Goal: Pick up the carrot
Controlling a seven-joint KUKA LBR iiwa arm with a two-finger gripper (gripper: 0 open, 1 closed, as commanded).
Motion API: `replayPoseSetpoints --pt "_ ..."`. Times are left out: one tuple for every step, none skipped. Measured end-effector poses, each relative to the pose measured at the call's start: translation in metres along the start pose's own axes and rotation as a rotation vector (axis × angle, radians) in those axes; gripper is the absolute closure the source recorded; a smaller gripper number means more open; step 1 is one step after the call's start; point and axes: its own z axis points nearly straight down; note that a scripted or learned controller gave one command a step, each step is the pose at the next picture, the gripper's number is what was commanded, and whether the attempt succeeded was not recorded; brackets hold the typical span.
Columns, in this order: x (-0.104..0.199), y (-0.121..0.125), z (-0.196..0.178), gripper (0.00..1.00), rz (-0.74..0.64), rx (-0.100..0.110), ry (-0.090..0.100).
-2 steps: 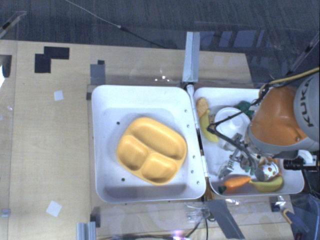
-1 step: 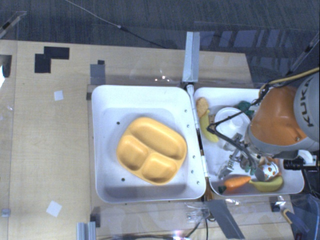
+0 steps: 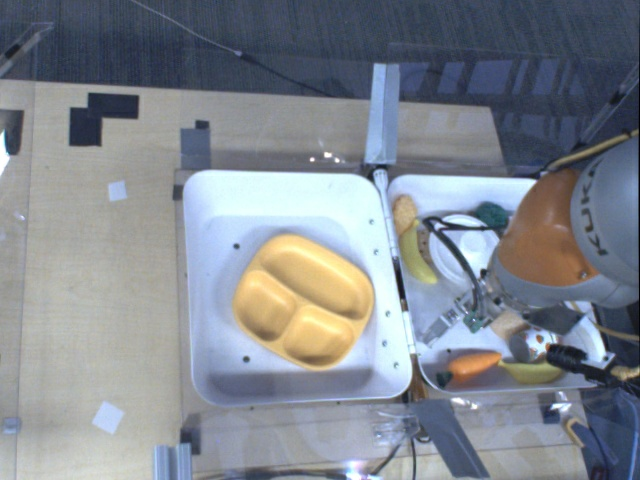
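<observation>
The carrot (image 3: 474, 365), orange with a small green end pointing left, lies along the front wall of the right bin (image 3: 452, 185). The grey arm with its orange band (image 3: 545, 238) reaches in from the right and covers much of that bin. My gripper (image 3: 447, 324) hangs at the arm's lower left, just above and slightly left of the carrot. Nothing shows as held in it, and the carrot rests on the bin floor.
A yellow divided plate (image 3: 302, 299) sits in the left bin (image 3: 210, 268). The right bin also holds a banana (image 3: 415, 254), a brown piece (image 3: 404, 211), a green item (image 3: 492, 213), a white dish (image 3: 462, 230) and a yellow fruit (image 3: 530, 372) beside the carrot.
</observation>
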Motion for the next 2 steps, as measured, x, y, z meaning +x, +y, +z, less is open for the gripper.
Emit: replayPoseSetpoints --pt "-0.0016 0.0042 -0.013 1.0 -0.009 -0.009 -0.008" --pt "-0.0014 0.0041 -0.0127 0.0 -0.009 -0.009 -0.007"
